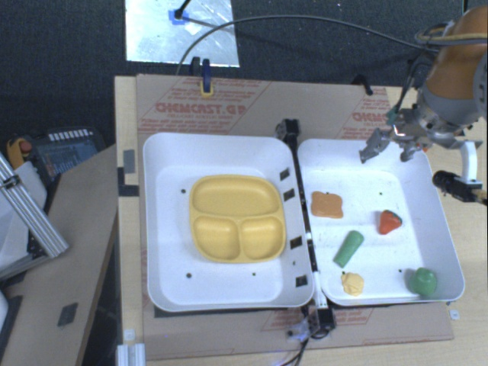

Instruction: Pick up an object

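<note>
The right bin (427, 181) holds several small toy foods: an orange slab (327, 205), a red strawberry-like piece (390, 222), a green cylinder (348, 248), a pale yellow lump (352, 283) and a green round piece (422, 281) at the front right corner. My gripper (393, 147) hangs above the bin's back edge, well behind all of them. Its two grey fingers (371, 149) are spread apart with nothing between them.
The left bin (164, 204) carries a yellow three-compartment tray (236, 218). A black divider with clips (293, 197) runs between the bins. Cardboard lies under both. A cable arcs across the back of the bench.
</note>
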{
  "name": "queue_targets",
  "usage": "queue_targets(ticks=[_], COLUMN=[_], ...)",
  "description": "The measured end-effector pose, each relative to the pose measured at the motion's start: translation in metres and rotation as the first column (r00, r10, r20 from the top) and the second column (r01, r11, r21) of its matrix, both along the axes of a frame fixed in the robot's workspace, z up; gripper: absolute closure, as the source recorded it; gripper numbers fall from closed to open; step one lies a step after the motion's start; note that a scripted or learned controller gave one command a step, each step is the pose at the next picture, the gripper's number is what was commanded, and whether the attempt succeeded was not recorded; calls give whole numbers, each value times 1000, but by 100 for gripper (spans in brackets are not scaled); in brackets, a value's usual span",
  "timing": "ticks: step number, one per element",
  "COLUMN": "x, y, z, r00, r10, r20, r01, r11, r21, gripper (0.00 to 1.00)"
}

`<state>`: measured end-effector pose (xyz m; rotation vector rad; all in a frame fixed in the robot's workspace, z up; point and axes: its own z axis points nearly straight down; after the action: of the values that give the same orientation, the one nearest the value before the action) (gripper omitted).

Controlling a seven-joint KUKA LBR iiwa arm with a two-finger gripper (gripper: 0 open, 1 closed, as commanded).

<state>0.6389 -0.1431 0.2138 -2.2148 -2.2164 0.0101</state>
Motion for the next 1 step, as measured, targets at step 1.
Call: queue_targets(ticks=[1], x=[3], y=[0], z=[7], r00=[1000], r10=[2], r20=[12], r01=[-2], r11=[1000], r21=[-2], gripper=[0])
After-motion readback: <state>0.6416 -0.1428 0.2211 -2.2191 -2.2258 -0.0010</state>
